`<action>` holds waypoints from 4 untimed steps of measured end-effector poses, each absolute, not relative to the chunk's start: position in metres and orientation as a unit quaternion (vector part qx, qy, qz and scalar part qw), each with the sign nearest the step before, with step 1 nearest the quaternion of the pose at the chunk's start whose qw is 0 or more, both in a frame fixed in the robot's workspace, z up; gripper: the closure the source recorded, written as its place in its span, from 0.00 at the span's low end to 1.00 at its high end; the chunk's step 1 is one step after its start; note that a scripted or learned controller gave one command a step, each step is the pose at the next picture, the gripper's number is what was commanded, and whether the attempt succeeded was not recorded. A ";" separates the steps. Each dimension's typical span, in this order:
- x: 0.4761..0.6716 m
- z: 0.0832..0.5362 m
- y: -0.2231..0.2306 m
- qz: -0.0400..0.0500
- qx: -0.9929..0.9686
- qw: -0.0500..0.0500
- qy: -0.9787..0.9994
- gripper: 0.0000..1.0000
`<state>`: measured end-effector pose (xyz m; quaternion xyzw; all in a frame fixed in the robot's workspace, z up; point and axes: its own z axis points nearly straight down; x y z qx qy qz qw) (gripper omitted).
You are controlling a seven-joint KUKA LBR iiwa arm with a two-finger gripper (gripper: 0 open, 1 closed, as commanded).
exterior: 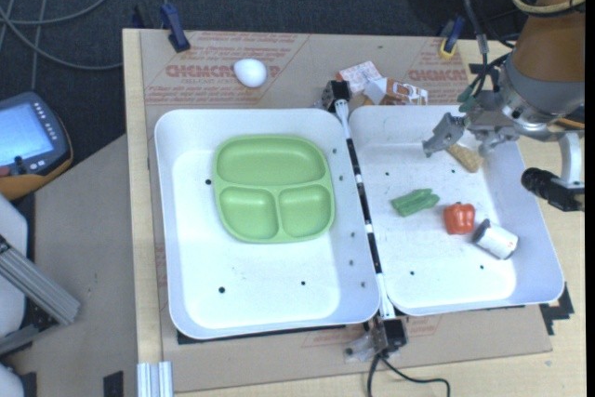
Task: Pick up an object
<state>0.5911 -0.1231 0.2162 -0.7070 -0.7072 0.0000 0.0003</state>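
The right bin holds a green pod-shaped piece, a red pepper-like piece, a white cylinder and a tan block. My gripper hangs over the far part of this bin, right above the tan block, which pokes out below it. Its jaws look open, spread to either side of the block, and nothing is lifted between them.
In the left bin lies a green three-compartment tray. A white egg-like ball and some small packets lie on the cardboard behind the bins. A ridge divides the two bins.
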 end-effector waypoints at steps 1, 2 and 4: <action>0.554 0.112 -0.152 0.000 -0.707 0.001 -0.707 0.00; 0.530 0.084 -0.168 0.000 -0.707 0.001 -0.707 0.00; 0.577 0.184 -0.102 -0.001 -0.707 0.000 -0.708 1.00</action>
